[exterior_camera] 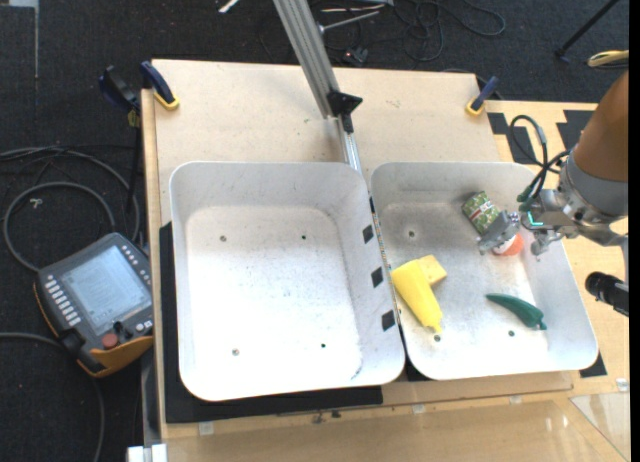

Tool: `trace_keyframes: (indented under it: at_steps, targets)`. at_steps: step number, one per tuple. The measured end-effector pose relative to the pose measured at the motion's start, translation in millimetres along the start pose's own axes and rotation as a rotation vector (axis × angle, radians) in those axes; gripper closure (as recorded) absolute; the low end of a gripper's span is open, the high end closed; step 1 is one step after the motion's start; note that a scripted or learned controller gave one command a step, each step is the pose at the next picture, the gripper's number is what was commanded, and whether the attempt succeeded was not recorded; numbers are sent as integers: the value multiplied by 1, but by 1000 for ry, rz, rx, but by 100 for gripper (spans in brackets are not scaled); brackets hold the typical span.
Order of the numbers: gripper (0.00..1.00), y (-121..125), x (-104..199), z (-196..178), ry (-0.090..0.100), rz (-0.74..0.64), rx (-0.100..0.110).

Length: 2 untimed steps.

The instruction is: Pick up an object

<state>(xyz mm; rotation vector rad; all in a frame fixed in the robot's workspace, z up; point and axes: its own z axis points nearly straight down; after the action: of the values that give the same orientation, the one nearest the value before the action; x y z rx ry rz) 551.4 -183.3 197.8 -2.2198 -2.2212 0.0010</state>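
My gripper (518, 238) hangs low over the right side of the right bin (470, 362), at the end of the grey arm (600, 165) that enters from the right. A small orange-red object (511, 245) lies directly under it, partly hidden by it. A green can (481, 211) lies on its side just left of the gripper, close to touching. A yellow banana-like piece (417, 297) and a yellow block (431, 269) rest near the bin's left wall. A dark green pepper-shaped object (517, 310) lies in front of the gripper.
The left bin (190, 190) stands beside the right one, the two overlapping at the middle rim (378, 270). A slanted metal pole (303, 35) rises behind the bins. Clamps (160, 85) hold the board's back corners. A teach pendant (95, 295) lies on the floor at left.
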Motion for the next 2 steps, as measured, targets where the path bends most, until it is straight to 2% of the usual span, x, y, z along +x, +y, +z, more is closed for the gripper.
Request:
trace_keyframes:
  at_steps: [1,2]
  targets:
    - [0,0,-2,64,1,1,5]
    - [0,0,-1,104,-1,1,0]
